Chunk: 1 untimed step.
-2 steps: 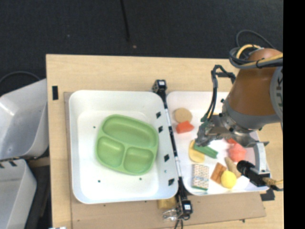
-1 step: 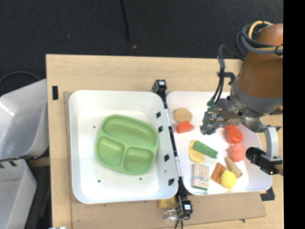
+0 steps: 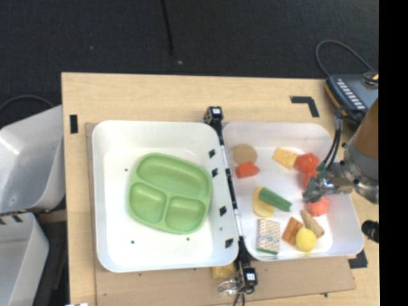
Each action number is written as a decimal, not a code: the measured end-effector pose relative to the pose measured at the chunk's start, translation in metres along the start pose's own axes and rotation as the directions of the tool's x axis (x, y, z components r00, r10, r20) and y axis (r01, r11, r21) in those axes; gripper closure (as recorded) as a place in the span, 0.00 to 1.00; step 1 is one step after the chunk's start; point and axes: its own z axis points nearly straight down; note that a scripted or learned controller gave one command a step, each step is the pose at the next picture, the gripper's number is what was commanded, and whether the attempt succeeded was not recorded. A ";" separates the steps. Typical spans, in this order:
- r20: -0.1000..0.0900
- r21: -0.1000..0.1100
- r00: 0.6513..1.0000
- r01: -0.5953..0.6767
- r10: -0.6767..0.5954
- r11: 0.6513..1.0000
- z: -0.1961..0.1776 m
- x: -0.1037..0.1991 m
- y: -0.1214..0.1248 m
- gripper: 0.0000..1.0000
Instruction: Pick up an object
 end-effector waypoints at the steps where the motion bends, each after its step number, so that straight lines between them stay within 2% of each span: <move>1: -0.003 -0.012 1.000 0.017 -0.017 1.000 -0.110 0.109 0.016 1.00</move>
